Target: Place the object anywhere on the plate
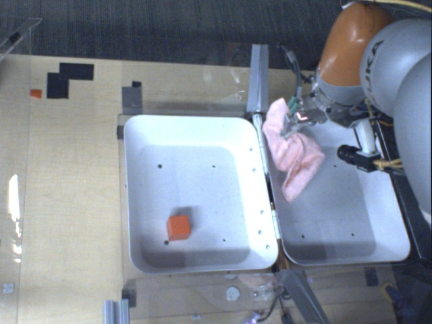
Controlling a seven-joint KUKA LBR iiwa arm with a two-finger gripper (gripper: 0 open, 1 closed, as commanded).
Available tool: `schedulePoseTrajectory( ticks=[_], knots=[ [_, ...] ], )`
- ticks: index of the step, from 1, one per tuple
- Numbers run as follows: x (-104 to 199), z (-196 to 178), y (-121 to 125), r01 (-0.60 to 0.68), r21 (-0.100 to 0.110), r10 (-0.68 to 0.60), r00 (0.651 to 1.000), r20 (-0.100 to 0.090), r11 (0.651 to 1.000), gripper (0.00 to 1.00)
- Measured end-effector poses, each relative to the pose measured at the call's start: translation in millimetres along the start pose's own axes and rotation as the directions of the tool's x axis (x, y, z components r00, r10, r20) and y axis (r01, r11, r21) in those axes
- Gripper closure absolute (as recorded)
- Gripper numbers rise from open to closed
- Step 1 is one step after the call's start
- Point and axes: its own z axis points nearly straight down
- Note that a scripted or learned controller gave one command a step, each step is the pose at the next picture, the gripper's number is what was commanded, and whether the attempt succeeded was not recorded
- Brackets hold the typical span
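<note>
The gripper (pixel 295 121) pinches the top of a pink cloth (pixel 292 152), which hangs limp over the left side of the right bin (pixel 351 241), near the divider. The cloth looks soft and light, best held by a bunched fold, though it may drape or snag on the bin wall. An orange block (pixel 179 227) sits in the left bin (pixel 196 147), well apart.
</note>
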Motion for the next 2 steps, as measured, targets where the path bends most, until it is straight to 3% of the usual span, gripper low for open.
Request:
schedulePoseTrajectory(
  ticks=[1, 2],
  knots=[
    [1, -41, 3, 0.009, -0.004, -0.009, 1.000, 0.000, 1.000, 1.00],
    [55, -52, 16, 0.404, -0.005, -0.404, 0.915, 0.001, 0.915, 1.00]
  ],
)
